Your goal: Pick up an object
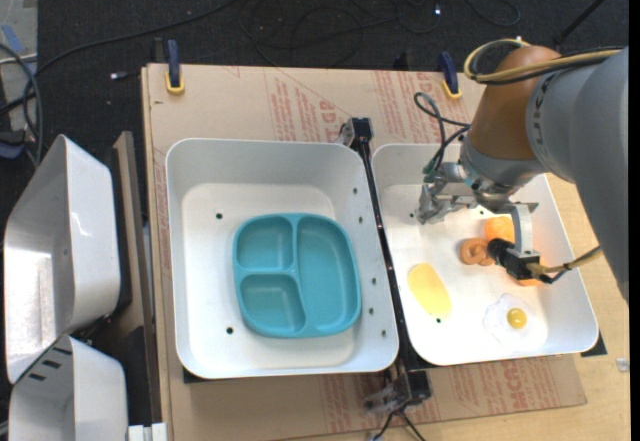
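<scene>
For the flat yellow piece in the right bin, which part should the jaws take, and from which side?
The yellow piece lies flat, an elongated oval with free floor around it. Probably best: come straight down from above and close across its narrow width, near the middle.

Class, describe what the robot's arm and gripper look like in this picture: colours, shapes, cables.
The arm is thick, rounded and grey, with an orange band above the wrist. A yellowish cable loops over that band. The gripper is small, metallic grey, with dark wiring beside it.
</scene>
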Robot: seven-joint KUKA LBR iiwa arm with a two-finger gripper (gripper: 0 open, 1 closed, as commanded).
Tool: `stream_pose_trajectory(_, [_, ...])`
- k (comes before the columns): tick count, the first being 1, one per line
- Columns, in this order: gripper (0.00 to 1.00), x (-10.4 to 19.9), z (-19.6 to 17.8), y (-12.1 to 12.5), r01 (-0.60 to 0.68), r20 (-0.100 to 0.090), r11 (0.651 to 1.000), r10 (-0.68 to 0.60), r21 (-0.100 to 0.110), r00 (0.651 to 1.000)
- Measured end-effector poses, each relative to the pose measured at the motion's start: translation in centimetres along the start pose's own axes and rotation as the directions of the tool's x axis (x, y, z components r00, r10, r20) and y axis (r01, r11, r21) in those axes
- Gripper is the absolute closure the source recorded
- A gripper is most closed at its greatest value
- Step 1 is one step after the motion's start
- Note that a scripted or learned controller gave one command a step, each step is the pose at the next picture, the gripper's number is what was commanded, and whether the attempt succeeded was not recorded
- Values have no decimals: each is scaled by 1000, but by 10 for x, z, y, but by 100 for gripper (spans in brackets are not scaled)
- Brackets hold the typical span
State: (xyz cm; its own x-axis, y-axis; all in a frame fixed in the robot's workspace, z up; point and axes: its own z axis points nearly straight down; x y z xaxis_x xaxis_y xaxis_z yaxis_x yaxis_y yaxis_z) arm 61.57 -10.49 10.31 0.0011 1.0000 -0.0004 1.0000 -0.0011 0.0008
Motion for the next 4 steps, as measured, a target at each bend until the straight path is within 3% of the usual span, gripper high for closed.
stream_pose_trajectory(3, [100,1,-145,3,4,1,1000,-4,-3,1000])
stream_pose_trajectory(4, [100,44,-145,-8,8,-2,1000,-8,2,1000])
